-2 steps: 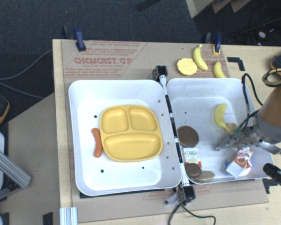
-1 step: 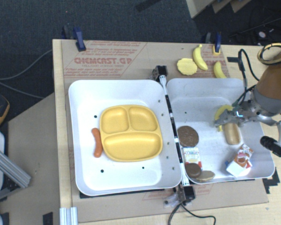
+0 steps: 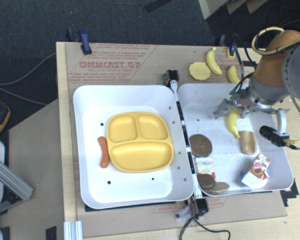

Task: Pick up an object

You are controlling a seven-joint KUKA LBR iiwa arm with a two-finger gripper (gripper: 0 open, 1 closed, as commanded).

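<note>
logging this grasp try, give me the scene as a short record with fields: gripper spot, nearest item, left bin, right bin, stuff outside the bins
gripper spot: gripper low over the right bin, upper part
nearest item: yellow banana, right under the gripper; grasp cannot be judged
left bin: yellow divided plate, orange sausage beside it
right bin: brown patty, bread roll, small carton, snack packet
outside bins: second banana, yellow chip

One fixed camera looks slantwise down on both white bins [image 3: 90, 184].

dark carpet floor [image 3: 30, 29]; black cables [image 3: 15, 89]; plywood bench [image 3: 120, 61].
</note>
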